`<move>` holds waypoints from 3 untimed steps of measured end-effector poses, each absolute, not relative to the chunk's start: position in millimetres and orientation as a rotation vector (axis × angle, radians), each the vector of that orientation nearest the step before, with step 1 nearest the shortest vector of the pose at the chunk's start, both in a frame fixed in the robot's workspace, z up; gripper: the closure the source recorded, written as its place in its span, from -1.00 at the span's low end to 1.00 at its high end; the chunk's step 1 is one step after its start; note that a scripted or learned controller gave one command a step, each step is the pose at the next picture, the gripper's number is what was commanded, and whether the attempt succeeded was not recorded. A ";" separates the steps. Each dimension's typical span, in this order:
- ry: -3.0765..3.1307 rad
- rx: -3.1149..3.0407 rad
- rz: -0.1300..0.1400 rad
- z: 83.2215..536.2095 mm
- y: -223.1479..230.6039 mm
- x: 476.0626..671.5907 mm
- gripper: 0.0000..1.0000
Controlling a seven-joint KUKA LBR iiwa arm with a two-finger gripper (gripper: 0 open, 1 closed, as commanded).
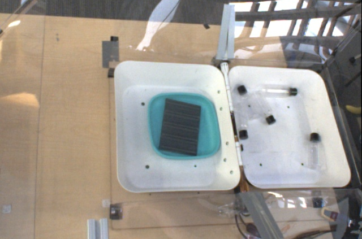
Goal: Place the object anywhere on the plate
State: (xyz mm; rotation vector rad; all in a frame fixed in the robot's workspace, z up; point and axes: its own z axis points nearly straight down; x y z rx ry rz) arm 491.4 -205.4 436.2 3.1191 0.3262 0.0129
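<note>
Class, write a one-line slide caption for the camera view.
Dark ribbed block lying on the teal plate in the left white bin.

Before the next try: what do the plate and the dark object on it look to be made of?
The teal plate looks like smooth moulded plastic: even colour, rounded corners, a soft sheen. The dark grey ribbed block lying on it looks matt, perhaps rubber or foam, with parallel ridges and no glare; the picture cannot settle which.
</note>
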 end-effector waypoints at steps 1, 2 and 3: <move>0.326 3.119 0.012 436.2 -205.4 491.4 -1.00; 0.326 3.119 0.012 436.2 -205.4 491.3 -1.00; 0.326 3.119 0.012 436.2 -205.4 491.3 -1.00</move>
